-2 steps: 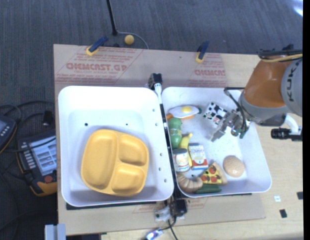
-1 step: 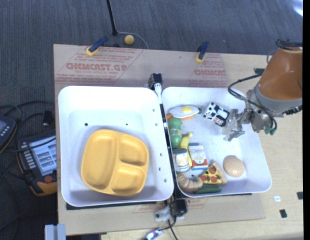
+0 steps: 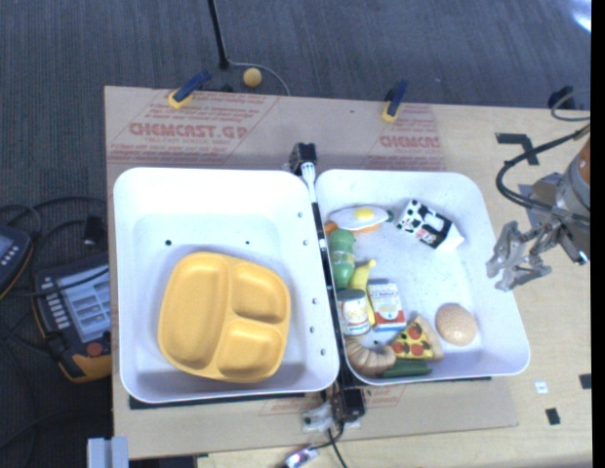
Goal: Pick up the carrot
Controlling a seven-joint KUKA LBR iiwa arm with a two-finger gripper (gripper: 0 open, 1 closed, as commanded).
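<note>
The carrot (image 3: 332,229) shows as a small orange piece at the left wall of the right bin (image 3: 498,344), just below the fried egg (image 3: 359,218) and above a green item (image 3: 341,253); most of it is hidden among those toys. My gripper (image 3: 518,259) hangs over the bench just outside the right bin's right rim, far to the right of the carrot. Its fingers point down and left, spread apart, with nothing between them.
The right bin also holds a black-and-white carton (image 3: 423,224), a small box (image 3: 384,305), a can (image 3: 354,312), a pizza slice (image 3: 413,342), a brown roll (image 3: 457,324) and a pretzel (image 3: 369,359). A yellow divided plate (image 3: 224,315) lies in the left bin (image 3: 137,213).
</note>
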